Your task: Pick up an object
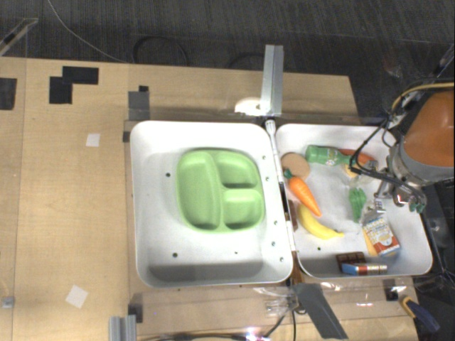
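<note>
— Where do the things for picking lie?
— All in the right bin (426,261). A carrot (305,195) lies near its left wall, a banana (317,225) just below it, and a brown rounded piece (296,165) just above. A green bottle (328,155) lies along the far side. A small green item (357,203) sits mid-bin, a carton (381,236) beside it to the right, and a dark bar (361,263) by the near wall.
— And the tool?
— The tool (392,192) hangs over the bin's right part, above the carton and small green item. Whether it is open or closed, I cannot tell.
— The left bin (146,190)?
— It holds a green divided tray (219,189). Both bins rest on the wooden bench (64,212).
</note>
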